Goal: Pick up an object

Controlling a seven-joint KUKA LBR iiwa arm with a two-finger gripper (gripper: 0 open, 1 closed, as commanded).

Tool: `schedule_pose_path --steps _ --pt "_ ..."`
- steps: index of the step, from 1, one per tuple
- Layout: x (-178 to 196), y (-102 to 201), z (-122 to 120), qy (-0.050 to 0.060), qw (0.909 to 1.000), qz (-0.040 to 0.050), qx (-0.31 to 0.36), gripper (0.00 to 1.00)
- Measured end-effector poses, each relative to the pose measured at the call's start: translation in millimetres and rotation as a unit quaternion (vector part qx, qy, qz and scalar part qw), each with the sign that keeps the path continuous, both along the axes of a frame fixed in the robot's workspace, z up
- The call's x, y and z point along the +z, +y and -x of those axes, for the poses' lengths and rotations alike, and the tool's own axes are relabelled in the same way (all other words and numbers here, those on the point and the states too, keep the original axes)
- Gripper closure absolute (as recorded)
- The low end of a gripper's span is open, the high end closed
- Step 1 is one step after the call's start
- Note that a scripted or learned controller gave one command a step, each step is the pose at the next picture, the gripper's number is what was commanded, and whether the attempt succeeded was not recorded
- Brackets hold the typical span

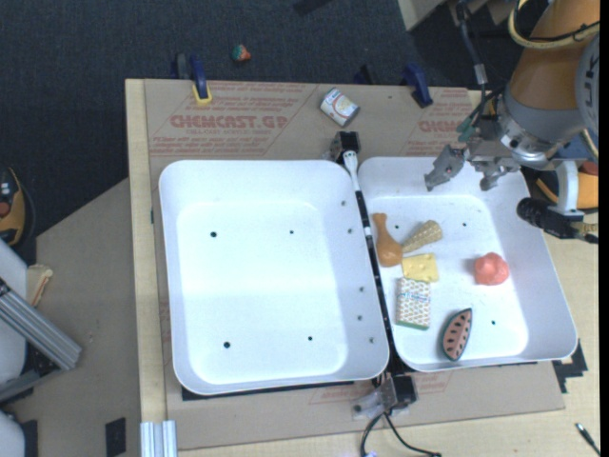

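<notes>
My gripper (466, 173) hangs over the far edge of the right bin (533, 284), fingers spread open with nothing between them. Below it in that bin lie an orange drumstick-shaped toy (385, 243), a tan corn-like piece (422, 234), a yellow cheese-like block (421, 268), a patterned green-and-white packet (413, 304), a pink round toy (491, 269) and a watermelon-slice toy (457, 334). All of them rest on the bin floor, apart from the gripper.
The left bin (190, 208) sits beside the right one, the two rims meeting in the middle. A small grey box (339, 107) lies on the cardboard behind the bins. Blue clamps (199, 76) hold the board's far edge.
</notes>
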State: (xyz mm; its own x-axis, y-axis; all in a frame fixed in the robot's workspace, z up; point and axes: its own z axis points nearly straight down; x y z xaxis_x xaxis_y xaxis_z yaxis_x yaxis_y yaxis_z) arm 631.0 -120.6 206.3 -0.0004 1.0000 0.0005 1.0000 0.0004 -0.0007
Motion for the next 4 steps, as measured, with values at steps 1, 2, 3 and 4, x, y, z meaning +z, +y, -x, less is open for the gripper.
schedule_pose_path --steps 1,2,3,4 --pt "-109.1 19.3 -20.5 0.002 1.0 -0.0006 0.001 0.0" --pt "-92.4 18.1 -21.4 -0.001 1.0 0.0003 0.0 1.0" --pt "241.7 129.1 -22.4 -0.012 0.9999 -0.0003 0.003 1.0" --pt "317.0 121.9 5.2 -0.005 1.0 0.0004 0.0 1.0"
